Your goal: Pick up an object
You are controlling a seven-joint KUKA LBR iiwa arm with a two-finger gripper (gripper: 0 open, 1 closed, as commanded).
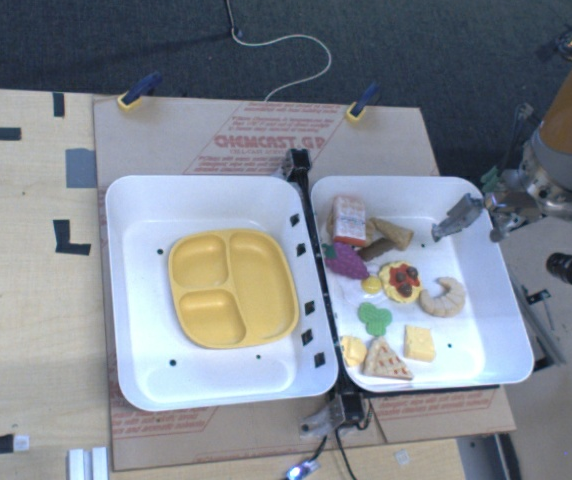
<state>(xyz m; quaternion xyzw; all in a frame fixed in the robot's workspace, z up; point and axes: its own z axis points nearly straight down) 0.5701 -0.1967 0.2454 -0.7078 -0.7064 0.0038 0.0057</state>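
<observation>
My gripper (465, 232) hangs over the far right part of the right bin (496, 298), open, with nothing between its fingers. Toy foods lie in that bin: a red and white carton (348, 218), a brown piece (392, 234), purple grapes (346, 260), a small round tart (402, 280), a croissant (444, 296), a green piece (374, 318), a cheese cube (419, 343) and a sandwich wedge (386, 360). The croissant lies just in front of the gripper, and the brown piece to its left.
The left bin (131, 268) holds a yellow divided plate (233, 288). Black clips line the wall between the bins (314, 268). A white cable (286, 53) runs across the dark floor behind the cardboard base.
</observation>
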